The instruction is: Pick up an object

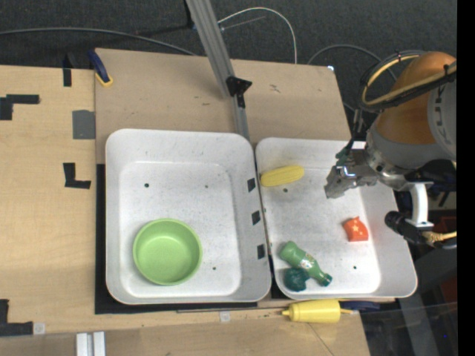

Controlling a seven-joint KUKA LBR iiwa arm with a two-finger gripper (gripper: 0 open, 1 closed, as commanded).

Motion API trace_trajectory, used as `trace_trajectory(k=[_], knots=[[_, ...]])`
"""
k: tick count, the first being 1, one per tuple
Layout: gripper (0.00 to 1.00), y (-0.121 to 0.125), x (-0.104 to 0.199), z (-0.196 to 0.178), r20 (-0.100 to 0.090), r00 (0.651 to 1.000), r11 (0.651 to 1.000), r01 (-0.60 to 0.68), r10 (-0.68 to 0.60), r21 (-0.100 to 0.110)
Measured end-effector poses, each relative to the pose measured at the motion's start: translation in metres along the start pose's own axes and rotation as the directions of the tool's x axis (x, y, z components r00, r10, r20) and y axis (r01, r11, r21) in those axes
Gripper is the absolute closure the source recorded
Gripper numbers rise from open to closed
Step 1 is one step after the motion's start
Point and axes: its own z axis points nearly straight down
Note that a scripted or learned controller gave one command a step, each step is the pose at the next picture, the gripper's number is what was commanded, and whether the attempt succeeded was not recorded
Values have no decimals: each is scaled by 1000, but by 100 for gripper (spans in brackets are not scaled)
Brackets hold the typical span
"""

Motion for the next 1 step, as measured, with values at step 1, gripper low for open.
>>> trace_trajectory(k=[1], knots=[[100, 6, 51, -13, -3, 1000, 1000, 5, -5, 4]])
